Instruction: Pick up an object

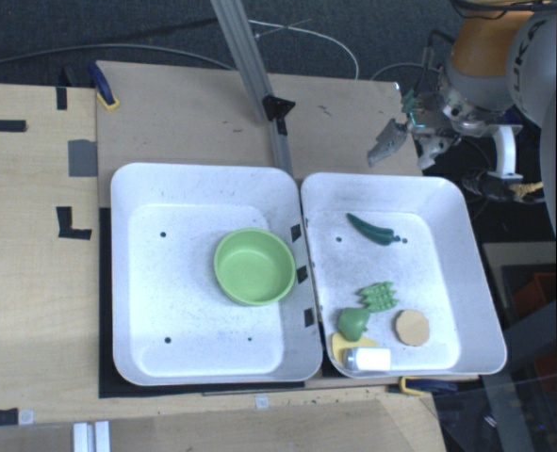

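A bowl (254, 266) sits in the left bin (146, 196); the right bin (448, 252) holds small items toward the frame's lower right.

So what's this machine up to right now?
A robot arm is meant to pick something out of two white bins. Its hand hangs above the far edge of the right bin, holding nothing. That bin has a dark green pepper, a round tan piece and other small items. The left bin holds a green bowl.

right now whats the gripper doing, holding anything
Gripper: open, holding nothing, raised above the bench beyond the far edge of the right bin.
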{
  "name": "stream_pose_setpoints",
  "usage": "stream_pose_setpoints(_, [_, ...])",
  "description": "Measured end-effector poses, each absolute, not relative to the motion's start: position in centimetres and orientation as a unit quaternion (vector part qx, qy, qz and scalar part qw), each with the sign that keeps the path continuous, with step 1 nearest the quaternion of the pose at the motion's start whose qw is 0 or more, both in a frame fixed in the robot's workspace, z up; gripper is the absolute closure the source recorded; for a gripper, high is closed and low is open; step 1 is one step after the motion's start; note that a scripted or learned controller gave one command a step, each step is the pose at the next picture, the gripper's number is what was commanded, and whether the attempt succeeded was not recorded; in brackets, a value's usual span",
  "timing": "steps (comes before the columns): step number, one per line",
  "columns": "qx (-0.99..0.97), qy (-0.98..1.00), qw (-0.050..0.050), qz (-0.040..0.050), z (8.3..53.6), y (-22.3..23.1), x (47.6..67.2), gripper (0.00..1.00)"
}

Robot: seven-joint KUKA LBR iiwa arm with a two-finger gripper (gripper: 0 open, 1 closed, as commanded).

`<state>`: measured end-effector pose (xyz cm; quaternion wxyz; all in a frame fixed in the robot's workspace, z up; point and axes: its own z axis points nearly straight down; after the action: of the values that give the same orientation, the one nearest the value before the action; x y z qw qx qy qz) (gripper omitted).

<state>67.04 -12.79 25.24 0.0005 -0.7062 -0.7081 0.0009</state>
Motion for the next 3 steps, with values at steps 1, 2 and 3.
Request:
stream_pose_setpoints(1, [-0.706,-0.708,0.0,0.0011,25.2,-12.8,67.0,0.0])
stream_pose_setpoints(2, [-0.707,-0.708,0.002,0.0024,20.7,-13.0,66.5,0.0])
stream_pose_setpoints(3, [-0.707,-0.707,0.003,0.0031,14.4,-13.5,66.4,0.0])
